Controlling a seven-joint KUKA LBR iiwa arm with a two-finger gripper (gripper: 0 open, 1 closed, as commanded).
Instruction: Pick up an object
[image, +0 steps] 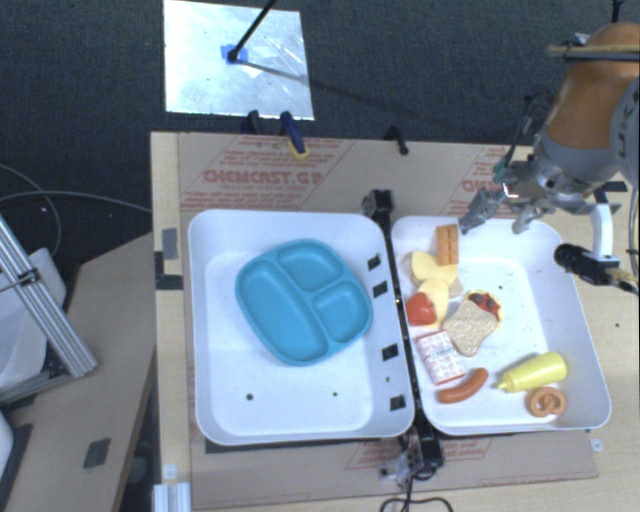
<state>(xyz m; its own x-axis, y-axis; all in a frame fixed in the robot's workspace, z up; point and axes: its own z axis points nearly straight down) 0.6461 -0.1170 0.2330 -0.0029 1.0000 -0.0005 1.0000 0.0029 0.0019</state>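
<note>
Right bin (580, 330): toy food scattered inside. Yellow mustard bottle (535, 372) near the front corner, pretzel (546, 402) just in front of it, sausage (463, 386) to its left. Toast slice (469, 327) mid-bin, beside a red-and-white packet (438, 357). Yellow pieces (430, 268) and an orange stick (447, 244) toward the back. End effector (497, 207) above the bin's back rim, fingers spread, nothing between them. Left bin (215, 330) holds a blue divided tray (302, 301).

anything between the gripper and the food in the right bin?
Nothing visible. The gripper hangs over the right bin's far rim, and the nearest piece, the orange stick, lies beside it with bare bin floor between. The other food sits nearer the camera, uncovered.
</note>
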